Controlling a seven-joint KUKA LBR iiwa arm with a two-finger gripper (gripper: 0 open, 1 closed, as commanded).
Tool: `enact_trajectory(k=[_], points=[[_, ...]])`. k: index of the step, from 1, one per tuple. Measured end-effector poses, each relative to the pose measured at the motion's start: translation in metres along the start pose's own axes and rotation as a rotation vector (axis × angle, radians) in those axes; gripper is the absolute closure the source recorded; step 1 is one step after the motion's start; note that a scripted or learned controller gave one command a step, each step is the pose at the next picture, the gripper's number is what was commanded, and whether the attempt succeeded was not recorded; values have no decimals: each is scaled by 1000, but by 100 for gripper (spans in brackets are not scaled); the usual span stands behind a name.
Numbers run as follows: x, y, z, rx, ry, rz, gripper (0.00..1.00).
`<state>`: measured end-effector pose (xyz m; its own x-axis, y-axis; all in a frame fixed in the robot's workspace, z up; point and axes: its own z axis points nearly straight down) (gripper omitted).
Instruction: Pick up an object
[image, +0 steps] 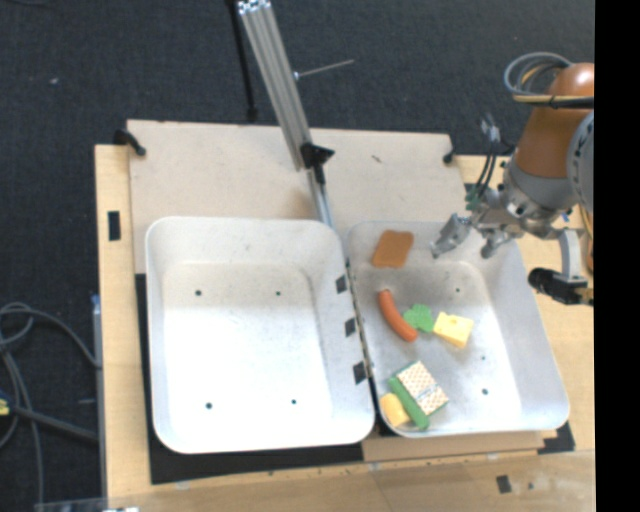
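Observation:
My gripper (468, 238) hangs open over the far edge of the right bin (520, 340), with nothing between its two spread fingers. Left of it, a tan bread slice (392, 249) lies at the bin's far left. Further down the bin lie an orange-red sausage (396, 314), a small green piece (420, 319) and a yellow cheese wedge (453, 329). Near the front left corner sit a checkered cracker on a green base (419, 391) and a yellow piece (393, 409).
The left bin (250, 330) stands beside the right one. A slanted metal post (285, 95) rises from between the bins toward the top. The arm's orange band (552, 140) and cables sit at the right edge.

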<state>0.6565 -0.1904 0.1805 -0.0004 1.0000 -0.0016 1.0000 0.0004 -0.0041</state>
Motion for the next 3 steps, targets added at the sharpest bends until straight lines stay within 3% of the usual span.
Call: enact_trajectory(k=[2,3], points=[[-4,-10,81,-2,-1,3,0],[-5,-8,67,-9,-3,5,100]])
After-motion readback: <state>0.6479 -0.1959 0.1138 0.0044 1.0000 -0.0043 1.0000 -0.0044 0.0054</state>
